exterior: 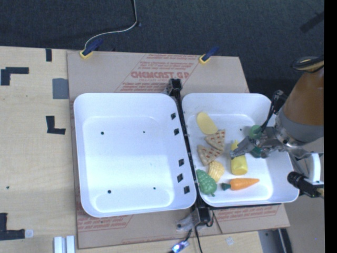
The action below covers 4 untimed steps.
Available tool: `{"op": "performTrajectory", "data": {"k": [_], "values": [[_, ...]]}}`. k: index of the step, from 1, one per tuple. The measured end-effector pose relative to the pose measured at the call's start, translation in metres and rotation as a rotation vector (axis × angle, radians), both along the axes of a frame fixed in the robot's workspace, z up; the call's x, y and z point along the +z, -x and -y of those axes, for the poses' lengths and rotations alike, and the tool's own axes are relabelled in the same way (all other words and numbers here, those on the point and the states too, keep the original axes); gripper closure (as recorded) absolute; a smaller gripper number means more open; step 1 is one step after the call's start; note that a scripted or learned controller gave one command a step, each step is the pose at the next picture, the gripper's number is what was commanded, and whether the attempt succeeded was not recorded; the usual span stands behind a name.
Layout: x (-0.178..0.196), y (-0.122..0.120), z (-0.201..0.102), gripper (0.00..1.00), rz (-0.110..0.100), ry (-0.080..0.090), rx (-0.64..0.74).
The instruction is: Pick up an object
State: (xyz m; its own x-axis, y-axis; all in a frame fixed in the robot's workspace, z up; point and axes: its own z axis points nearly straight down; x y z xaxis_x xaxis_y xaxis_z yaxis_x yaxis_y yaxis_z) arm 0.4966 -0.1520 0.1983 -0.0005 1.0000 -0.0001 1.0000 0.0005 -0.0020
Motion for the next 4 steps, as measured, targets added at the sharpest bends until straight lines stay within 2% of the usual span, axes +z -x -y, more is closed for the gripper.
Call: {"op": "performTrajectory", "data": {"k": [1,2,3,4], "values": [[-0.115,-0.087,0.018,0.00,0.003,-0.001,0.002],[-0.112,-0.137,-0.010,0.00,0.007,0.000,0.005],[-0.099,-0.138,-0.010,1.00,0.011,-0.001,0.003],[-0.070,-0.174,-0.047,1.00,0.006,-0.001,0.005]]}}
